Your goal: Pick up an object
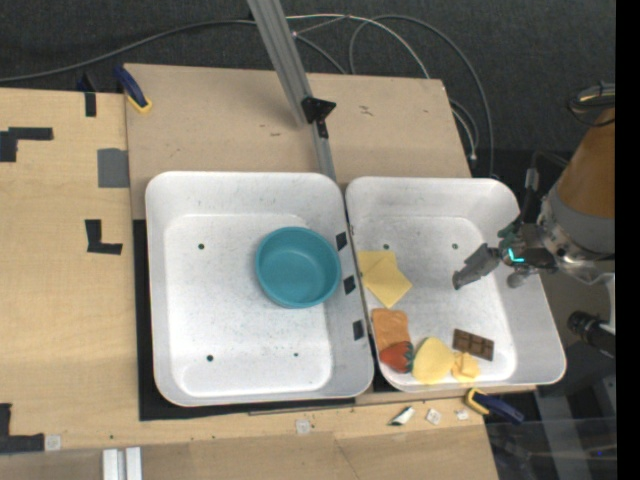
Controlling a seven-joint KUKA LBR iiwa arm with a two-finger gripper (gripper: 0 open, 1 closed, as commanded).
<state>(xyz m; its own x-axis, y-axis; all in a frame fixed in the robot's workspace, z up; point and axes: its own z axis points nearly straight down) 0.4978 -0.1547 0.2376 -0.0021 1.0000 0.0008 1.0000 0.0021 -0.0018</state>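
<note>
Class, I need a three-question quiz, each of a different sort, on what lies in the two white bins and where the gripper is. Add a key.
1. True or false: the round teal bowl lies in the right white bin.
2. Which item lies nearest the divider between the bins? A) brown chocolate-like bar B) flat pale yellow square C) small yellow chunk
3. Fill in: the two-finger gripper is above the ___ bin.

Key: 1 false, it is in the left white bin. 2 B. 3 right.
</note>
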